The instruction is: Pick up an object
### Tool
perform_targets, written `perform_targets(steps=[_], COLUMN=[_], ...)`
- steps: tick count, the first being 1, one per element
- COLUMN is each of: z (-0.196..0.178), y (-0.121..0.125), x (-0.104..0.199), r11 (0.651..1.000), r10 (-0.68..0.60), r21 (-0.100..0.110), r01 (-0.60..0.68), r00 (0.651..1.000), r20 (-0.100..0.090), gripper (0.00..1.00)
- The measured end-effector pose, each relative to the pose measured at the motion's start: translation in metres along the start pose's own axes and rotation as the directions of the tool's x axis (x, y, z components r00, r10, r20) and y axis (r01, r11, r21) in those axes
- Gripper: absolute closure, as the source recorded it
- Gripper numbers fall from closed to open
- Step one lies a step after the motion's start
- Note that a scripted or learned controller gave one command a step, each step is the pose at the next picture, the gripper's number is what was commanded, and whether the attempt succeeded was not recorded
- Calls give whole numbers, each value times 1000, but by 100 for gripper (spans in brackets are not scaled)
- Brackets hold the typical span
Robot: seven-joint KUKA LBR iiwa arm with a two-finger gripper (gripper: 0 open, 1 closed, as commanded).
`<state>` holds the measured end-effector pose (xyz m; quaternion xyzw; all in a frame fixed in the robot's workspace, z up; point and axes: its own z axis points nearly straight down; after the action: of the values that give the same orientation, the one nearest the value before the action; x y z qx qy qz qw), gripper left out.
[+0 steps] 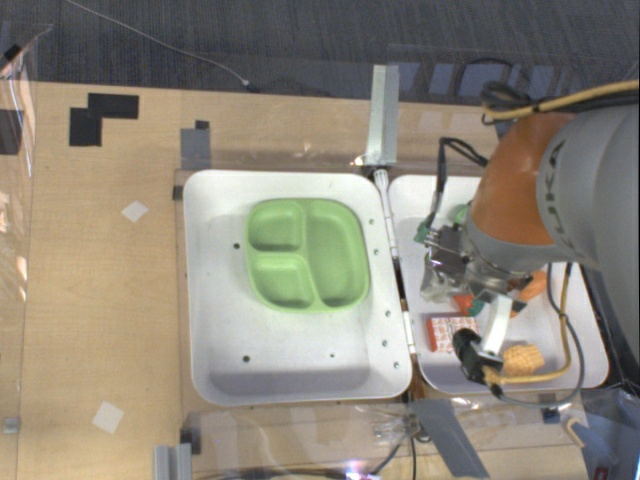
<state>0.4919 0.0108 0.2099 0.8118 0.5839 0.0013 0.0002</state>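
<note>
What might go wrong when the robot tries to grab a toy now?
1. The red packet, the yellow toy and the orange piece lie close together, so the gripper might shove one aside or come up with nothing.
2. The gripper hangs near the left wall of the right bin, so it might bump that wall on the way down.
3. The arm covers much of that bin from the camera, so a miss may be hard to spot.

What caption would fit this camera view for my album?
Robot arm over the right bin with a red box and yellow item; green plate in the left bin.
</note>
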Motion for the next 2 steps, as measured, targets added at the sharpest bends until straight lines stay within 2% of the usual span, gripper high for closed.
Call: perform_targets(steps=[1,2], z=[26,26], y=[1,-21], x=[-4,48], r11=[837,601], r10=[547,799], r21=[2,1], r01=[-547,-799], r00=[837,601], r20=[3,3], gripper=[100,100])
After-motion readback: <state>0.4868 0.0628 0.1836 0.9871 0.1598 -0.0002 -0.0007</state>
